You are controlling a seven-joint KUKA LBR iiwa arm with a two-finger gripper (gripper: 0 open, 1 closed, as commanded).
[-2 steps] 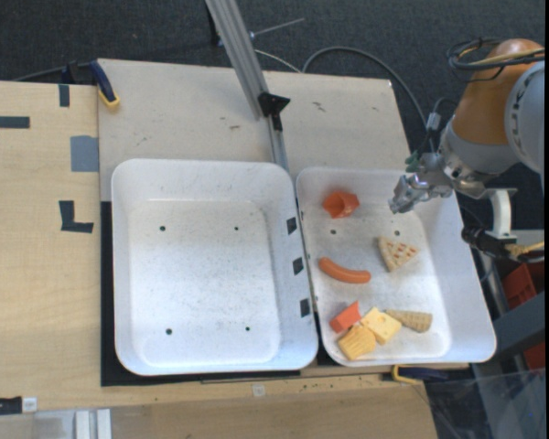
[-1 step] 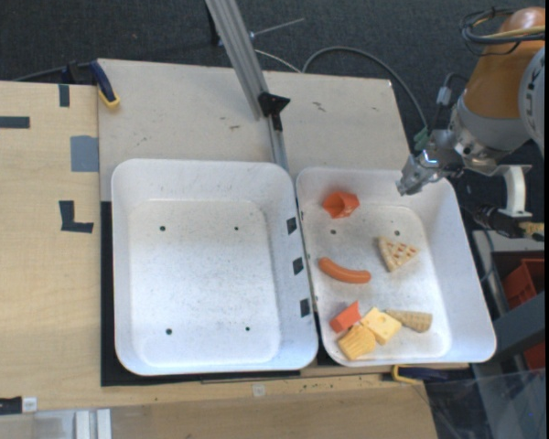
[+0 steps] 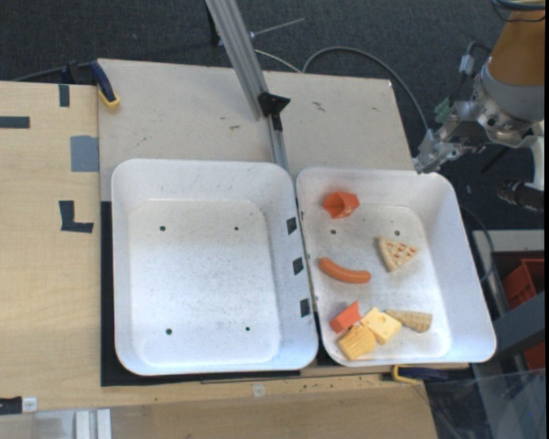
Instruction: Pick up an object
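The right bin (image 3: pixel 457 245) holds several toy foods. An orange block (image 3: pixel 341 204) lies near its far left. A pizza wedge (image 3: pixel 398 253) sits toward the right and a sausage (image 3: pixel 345 270) in the middle. At the front are a small red-orange piece (image 3: pixel 346 316), two yellow cheese blocks (image 3: pixel 367 331) and a tan cone-like piece (image 3: pixel 412 319). My gripper (image 3: pixel 428 158) hangs above the bin's far right corner, apart from all of them, with nothing seen in it.
The left bin (image 3: pixel 201 263) sits beside the right one. A slanted metal rail (image 3: pixel 242 48) runs down to the gap between the bins. Cables trail across the bench behind the right bin.
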